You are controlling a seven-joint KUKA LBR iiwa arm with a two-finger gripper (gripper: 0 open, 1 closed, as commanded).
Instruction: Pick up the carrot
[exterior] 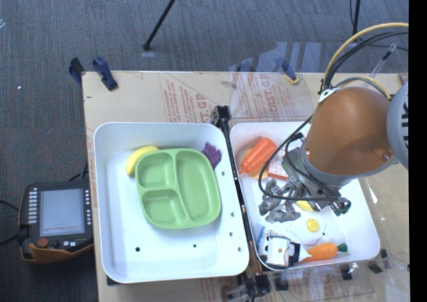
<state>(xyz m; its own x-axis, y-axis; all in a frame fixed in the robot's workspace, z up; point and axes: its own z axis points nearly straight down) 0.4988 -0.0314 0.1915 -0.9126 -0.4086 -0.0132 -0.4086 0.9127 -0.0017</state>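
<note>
While approach is in hand | small orange carrot with green top (323,250) lies unheld | end effector (288,206): opening unclear | next: shift toward carrot, descend.

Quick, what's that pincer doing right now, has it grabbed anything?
Pincer: cannot be told; it hangs over the right bin, carrot lying apart.

The arm's orange band (350,135) covers much of the right bin (369,224). The gripper (288,206) is blurred; finger position cannot be determined. The green tray (179,187) partly hides the banana (139,157) and a purple item (212,154).
</note>
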